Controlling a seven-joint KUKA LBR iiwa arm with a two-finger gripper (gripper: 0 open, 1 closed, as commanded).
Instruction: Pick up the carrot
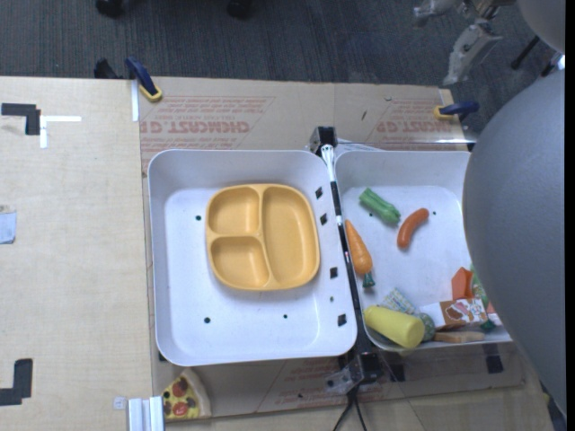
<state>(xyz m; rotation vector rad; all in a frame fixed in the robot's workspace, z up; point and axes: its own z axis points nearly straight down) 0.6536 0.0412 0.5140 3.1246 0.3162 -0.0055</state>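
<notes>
**Carrot against the left wall of the right bin**

Nearest the camera, a yellow corn piece (395, 327) lies at the right bin's (404, 171) front. Just beyond, the carrot (358, 249) rests along the left wall, likely light, rigid, smooth; its thick middle looks the best hold. Farther back lie a sausage (412, 227) and green vegetable (379, 206). Fingers' state: cannot tell.

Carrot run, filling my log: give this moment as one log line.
carrot: right bin, against left wall, untouched | yellow plate: left bin | arm: over right bin's right side
</notes>
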